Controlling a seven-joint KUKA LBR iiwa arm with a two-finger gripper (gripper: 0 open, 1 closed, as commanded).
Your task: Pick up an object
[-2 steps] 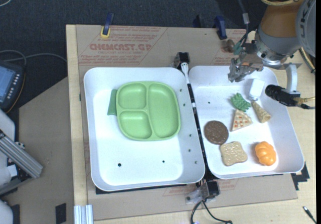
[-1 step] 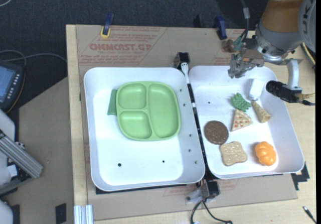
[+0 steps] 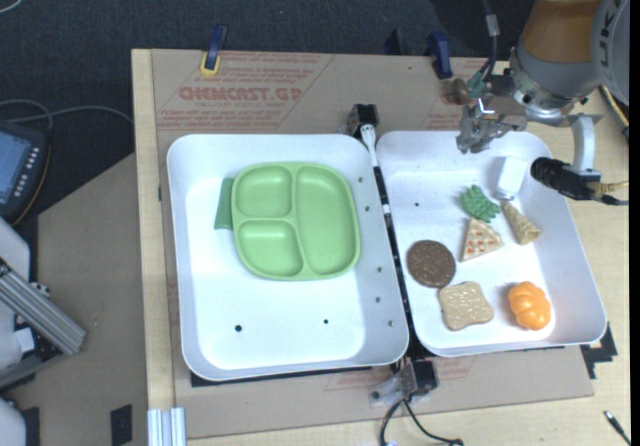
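Two shallow white bins sit side by side on the worktop [image 3: 160, 84], which is covered by a brown sheet printed in red; the print reads roughly "CHEMCAST G.P.", the smaller lines under it too small to read. Blue clamps [image 3: 214, 49] grip the sheet's far edge.

Left bin [image 3: 200, 334]: a pale green plastic divided tray [image 3: 297, 219] with three compartments, lying near the bin's far half.

Right bin [image 3: 570, 264], six small pieces, all resting on the bin floor:
- green leafy toy vegetable [image 3: 479, 202], toward the far middle
- yellow wedge like a pizza slice [image 3: 482, 239], just beside the green piece, nearer the camera
- tan cone-shaped piece [image 3: 520, 222], to the right of the wedge
- round dark brown disc [image 3: 431, 262], near the bin's left wall
- beige toast-shaped slice [image 3: 465, 304], below the disc
- orange rounded toy fruit [image 3: 528, 304], near the front right corner

The grey arm with its orange band reaches in from the right. Its pincer [image 3: 480, 132] hangs over the far edge of the right bin, apart from every piece. Whether the pincer is released or clenched, I cannot tell; nothing shows between its tips.
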